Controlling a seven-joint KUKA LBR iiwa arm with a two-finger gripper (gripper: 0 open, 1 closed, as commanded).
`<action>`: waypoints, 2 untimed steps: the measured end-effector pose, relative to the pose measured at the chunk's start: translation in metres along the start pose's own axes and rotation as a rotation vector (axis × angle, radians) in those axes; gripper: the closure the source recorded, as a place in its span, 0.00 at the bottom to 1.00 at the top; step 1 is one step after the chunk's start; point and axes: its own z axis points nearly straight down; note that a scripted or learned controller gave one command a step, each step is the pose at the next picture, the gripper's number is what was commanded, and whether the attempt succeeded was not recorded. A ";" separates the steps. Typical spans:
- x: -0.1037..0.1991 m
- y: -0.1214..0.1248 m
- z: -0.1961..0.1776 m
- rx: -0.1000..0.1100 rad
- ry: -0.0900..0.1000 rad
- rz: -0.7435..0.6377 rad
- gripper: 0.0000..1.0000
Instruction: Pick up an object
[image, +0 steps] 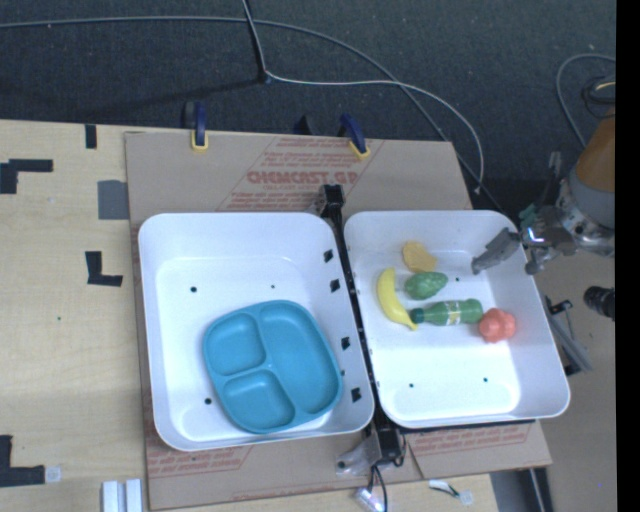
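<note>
The right bin (450, 395) holds several small items in its far half. A yellow lemon-like piece (420, 256) lies beside a green vegetable (427, 284), with a banana (392, 298), a green bottle (447, 313) lying on its side, and a red fruit (497, 324) close by. My gripper (511, 257) hangs over the bin's far right edge, to the right of the lemon and above the red fruit. Its fingers are spread open and hold nothing.
In the left bin (180, 260) a blue divided plate (270, 365) lies in the near half. A black clip strip (345, 300) joins the two bins. Cables run across the dark floor behind the bench.
</note>
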 end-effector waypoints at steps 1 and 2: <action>0.013 -0.020 0.119 0.006 0.003 -0.001 0.00; 0.052 -0.061 0.134 -0.002 0.000 -0.001 0.00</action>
